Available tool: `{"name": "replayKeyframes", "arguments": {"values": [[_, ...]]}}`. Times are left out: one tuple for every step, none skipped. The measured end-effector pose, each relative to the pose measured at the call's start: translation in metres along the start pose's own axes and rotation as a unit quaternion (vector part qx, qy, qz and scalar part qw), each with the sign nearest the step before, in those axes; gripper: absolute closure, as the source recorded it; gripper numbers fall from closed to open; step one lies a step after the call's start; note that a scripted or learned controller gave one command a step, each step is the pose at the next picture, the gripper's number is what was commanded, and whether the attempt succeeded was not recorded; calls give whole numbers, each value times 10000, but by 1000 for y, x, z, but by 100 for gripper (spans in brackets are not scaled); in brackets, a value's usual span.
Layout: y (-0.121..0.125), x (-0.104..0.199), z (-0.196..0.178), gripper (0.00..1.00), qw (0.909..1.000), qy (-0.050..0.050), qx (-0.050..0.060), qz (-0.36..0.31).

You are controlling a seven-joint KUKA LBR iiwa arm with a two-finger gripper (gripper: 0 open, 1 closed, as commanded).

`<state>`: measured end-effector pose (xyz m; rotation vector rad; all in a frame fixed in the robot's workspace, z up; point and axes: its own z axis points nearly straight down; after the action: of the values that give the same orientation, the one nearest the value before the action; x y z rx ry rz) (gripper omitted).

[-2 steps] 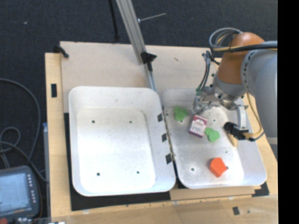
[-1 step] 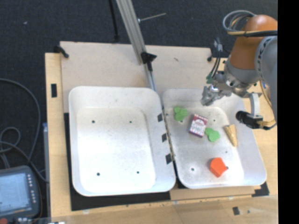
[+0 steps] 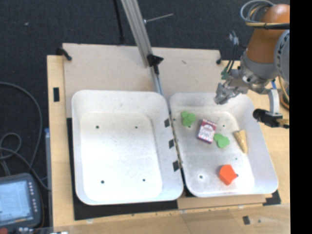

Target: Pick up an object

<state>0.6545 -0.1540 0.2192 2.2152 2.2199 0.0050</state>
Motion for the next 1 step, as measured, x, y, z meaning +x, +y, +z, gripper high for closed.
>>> {"name": "replayKeyframes", "arguments": {"values": [[-29, 50, -12, 100, 10000, 11, 28, -17]]}}
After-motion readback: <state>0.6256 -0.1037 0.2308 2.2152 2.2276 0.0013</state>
